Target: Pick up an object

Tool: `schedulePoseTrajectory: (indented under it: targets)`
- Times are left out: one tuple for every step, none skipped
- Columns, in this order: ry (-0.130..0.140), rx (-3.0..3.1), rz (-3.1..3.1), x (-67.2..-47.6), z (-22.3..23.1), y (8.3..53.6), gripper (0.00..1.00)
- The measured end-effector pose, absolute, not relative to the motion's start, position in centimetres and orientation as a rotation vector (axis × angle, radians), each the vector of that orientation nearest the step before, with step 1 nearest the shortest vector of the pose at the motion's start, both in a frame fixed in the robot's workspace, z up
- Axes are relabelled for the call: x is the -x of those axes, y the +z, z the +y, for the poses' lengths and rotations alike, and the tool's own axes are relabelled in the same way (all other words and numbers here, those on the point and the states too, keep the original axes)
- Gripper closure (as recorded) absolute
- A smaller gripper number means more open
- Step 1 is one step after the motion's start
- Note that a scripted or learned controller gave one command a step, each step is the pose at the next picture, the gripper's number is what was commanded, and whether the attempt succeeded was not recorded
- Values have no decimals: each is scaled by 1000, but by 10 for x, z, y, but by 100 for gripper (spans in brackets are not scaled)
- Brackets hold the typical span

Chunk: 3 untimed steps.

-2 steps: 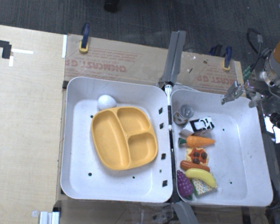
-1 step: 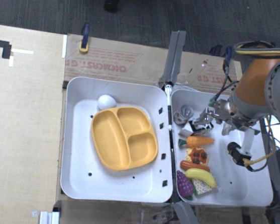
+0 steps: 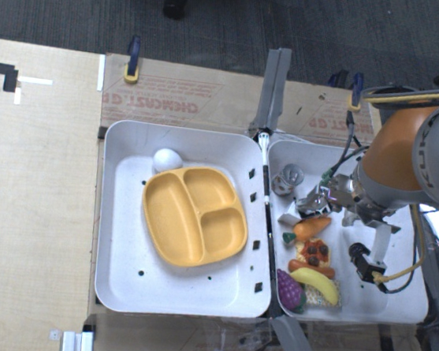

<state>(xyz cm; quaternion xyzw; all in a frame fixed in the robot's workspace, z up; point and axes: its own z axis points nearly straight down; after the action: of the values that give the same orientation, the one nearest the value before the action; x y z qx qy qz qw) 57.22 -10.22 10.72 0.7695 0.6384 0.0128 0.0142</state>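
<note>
Carrot: an orange carrot-like toy [image 3: 313, 225] lies in the right bin [image 3: 394, 307], just below and left of the tool [image 3: 324, 198], seemingly the nearest candidate for the pick.
Tool: it is down low inside the right bin, under the orange band of the arm [image 3: 400, 157]; I cannot tell how it is set, and nothing is visibly in its hold.
Neighbours: a small silver cup [image 3: 289, 178] sits just left of the tool and a little above it; a red pizza-like piece [image 3: 315, 254] lies below the carrot, then a banana [image 3: 316, 283] and a purple bunch of grapes [image 3: 289, 291] further below, all crowded together.
Other bin: well to the tool's left, the left bin [image 3: 112, 277] carries a yellow divided plate [image 3: 195, 215] and a white ball [image 3: 167, 159] touching its upper-left rim.
Step in hand: by my reading, the approach to a grasp, with nothing lifted yet.
Doing it well: centre over one toy, not the pile; line up across the carrot's narrow width, go down clear of the cup and the bin divider, then lift straight up.
Risk: a crowded cluster; a skewed descent could nudge the neighbours or pinch two things at once.
</note>
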Motion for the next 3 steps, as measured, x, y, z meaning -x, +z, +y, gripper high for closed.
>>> schedulePoseTrajectory:
  targets:
    - [41, -2343, 2046, -549, -96, 107, 0]
    - [6, -2435, 1973, -508, -98, 95, 0]
    - [7, -2438, 1961, -510, -102, 105, 100]
